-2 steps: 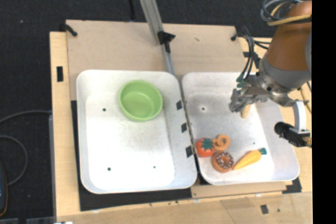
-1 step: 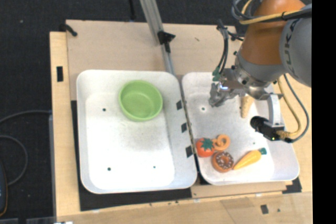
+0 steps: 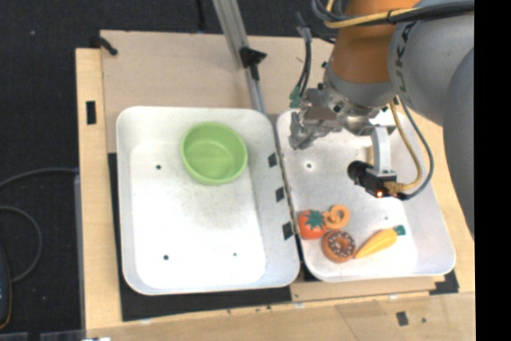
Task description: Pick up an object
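A light green bowl [image 3: 213,153] sits upright in the upper part of the left bin [image 3: 152,251]. In the right bin [image 3: 423,239], near its front edge, lie a red-orange tomato-like toy [image 3: 310,224], a small orange ring [image 3: 338,216], a brown doughnut-like ring [image 3: 338,246] and an orange carrot [image 3: 375,242]. My gripper [image 3: 302,132] hangs over the back left corner of the right bin, well behind those toys. Nothing shows between its fingers.
A slanted metal rail [image 3: 227,12] runs from the top down to the gap between the bins. A black and orange fitting with cables [image 3: 374,178] hangs off the wrist above the right bin's middle. The bench's wooden edge [image 3: 200,315] frames both bins.
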Robot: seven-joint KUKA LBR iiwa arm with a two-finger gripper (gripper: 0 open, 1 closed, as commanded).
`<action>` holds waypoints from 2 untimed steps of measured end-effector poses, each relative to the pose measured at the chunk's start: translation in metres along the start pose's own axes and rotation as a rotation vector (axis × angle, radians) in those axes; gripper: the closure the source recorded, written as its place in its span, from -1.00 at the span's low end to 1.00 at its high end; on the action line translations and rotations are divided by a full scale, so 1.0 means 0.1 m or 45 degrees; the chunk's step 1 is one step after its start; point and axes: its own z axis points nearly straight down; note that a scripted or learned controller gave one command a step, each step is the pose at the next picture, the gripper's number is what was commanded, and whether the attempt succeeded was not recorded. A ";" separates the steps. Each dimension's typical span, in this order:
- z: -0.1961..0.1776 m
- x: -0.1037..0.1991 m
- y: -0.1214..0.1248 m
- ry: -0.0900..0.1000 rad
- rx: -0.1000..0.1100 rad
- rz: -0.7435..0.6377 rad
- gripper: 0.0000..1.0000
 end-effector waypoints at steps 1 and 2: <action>0.11 0.43 0.20 -0.002 0.001 0.002 1.00; 0.14 0.83 0.31 -0.002 0.001 0.002 1.00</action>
